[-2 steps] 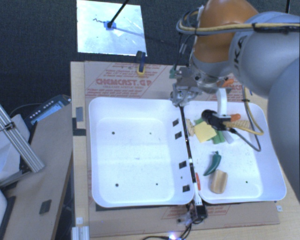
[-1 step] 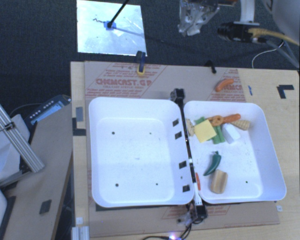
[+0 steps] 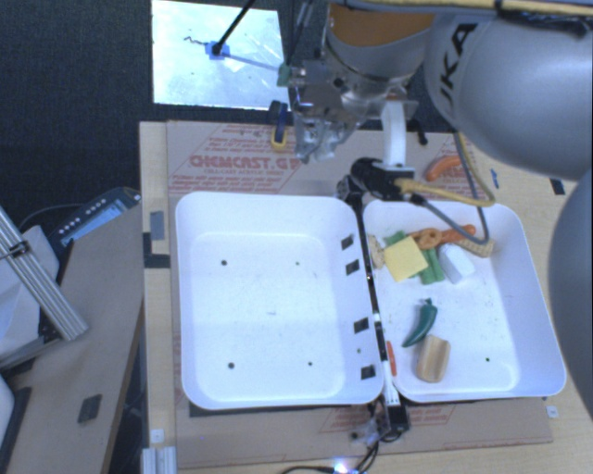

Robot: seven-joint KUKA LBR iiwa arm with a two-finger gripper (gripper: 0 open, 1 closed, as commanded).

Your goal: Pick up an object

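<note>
The grey arm (image 3: 519, 83) reaches in from the right along the top of the view, its big rounded link filling the upper right corner. An orange band (image 3: 380, 20) sits above the wrist. Below it the gripper (image 3: 315, 143) points downward and to the left; its fingers are too small and blurred to read
</note>
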